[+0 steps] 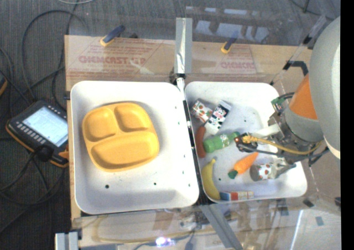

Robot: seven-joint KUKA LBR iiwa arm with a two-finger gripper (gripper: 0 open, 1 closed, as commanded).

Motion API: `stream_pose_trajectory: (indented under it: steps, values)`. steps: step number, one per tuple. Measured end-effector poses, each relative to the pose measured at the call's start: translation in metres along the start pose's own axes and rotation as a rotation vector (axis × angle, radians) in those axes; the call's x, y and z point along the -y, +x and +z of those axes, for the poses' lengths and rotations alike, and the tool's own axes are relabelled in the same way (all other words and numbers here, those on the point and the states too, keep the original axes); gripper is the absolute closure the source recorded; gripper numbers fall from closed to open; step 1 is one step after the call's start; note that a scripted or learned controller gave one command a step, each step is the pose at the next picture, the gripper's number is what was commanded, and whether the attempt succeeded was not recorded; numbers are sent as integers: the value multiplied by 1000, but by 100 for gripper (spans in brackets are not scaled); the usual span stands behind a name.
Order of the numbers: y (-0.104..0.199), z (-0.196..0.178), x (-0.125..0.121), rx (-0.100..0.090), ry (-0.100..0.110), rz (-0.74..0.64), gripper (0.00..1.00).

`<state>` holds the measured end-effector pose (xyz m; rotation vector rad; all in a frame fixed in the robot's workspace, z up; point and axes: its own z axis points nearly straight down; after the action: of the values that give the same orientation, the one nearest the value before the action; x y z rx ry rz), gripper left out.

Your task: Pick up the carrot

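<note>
Two white bins sat side by side on the surface, and a yellow plate (120, 135) filled the left bin (91, 193). The carrot (244, 164) lay on the floor of the right bin (260, 93), slanted, with its green end toward the banana (208, 180) and its orange tip toward the claw (282, 154) hanging close by. Whether the claw was open or clenched, I couldn't tell. A small cup (264, 171) crowded that tip and a green bottle (220, 141) lay near, so room looked tight.
</note>
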<state>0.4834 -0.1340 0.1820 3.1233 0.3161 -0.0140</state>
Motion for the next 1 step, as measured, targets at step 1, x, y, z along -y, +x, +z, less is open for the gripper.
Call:
stream_pose_trajectory:
  steps: [1]
  values:
    - [5,94,10,-12,-1,-40,0]
